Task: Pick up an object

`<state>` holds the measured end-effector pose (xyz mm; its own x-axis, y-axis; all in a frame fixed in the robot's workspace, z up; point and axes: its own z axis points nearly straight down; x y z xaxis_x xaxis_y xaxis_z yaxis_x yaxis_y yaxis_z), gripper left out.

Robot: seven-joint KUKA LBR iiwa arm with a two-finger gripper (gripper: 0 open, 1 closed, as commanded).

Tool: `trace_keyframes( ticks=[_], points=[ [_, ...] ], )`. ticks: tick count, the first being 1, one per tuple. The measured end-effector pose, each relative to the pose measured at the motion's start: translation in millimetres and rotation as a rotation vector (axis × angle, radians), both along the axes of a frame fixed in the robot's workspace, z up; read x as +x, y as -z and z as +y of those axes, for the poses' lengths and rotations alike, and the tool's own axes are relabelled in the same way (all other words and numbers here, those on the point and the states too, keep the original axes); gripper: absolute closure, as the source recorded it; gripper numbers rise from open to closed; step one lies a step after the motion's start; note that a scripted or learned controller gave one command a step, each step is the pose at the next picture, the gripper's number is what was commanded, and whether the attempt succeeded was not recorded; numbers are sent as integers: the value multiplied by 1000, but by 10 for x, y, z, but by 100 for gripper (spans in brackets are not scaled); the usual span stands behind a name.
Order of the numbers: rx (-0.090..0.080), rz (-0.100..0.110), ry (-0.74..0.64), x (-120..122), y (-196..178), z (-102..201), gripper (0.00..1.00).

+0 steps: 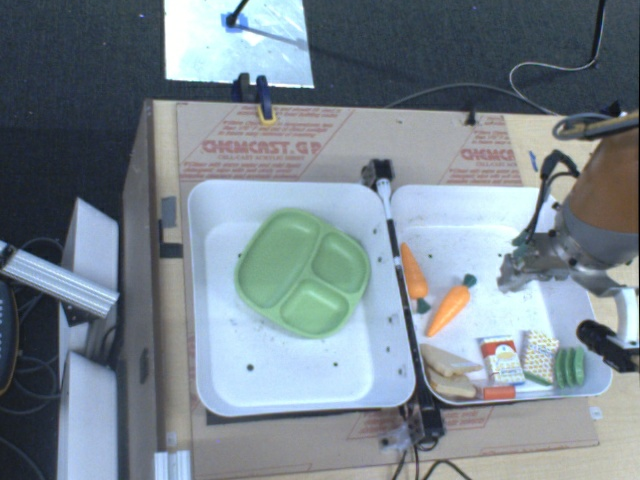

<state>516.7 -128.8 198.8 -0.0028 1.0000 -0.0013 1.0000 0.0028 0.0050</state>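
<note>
So far nothing is lifted — every object lies on a bin floor. The gripper [522, 268] hangs over the right bin [470, 208], toward its right side, above bare floor; how its pincer stands I cannot tell, since its shape blurs together at this size, and nothing shows in its grasp. All of the pick is left, by my reading: choose a target, descend, close, raise.

Left bin [215, 368]: one green plate [303, 271], three sections, lying a little far of centre.

Right bin: two toy carrots — one [414, 271] against the left wall, another [449, 308] just right of it, tilted. Along the near edge, from left: pale bread-like slices [450, 366], a small red-and-white box [499, 360], a patterned packet [541, 356], green slices [571, 367].

Likeliest target, at a guess: the tilted carrot, nearest the gripper, to its near left.
</note>
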Motion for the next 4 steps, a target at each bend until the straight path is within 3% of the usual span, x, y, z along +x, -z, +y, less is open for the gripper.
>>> trace_keyframes(
  ticks=[1,2,3,4],
  points=[
    [1,2,0,-6,8,2,0],
    [1,6,1,248,735,-109,0],
    [-6,-3,1,940,1128,308,0],
    [-3,-2,-2,945,1024,321,100]
  ],
)
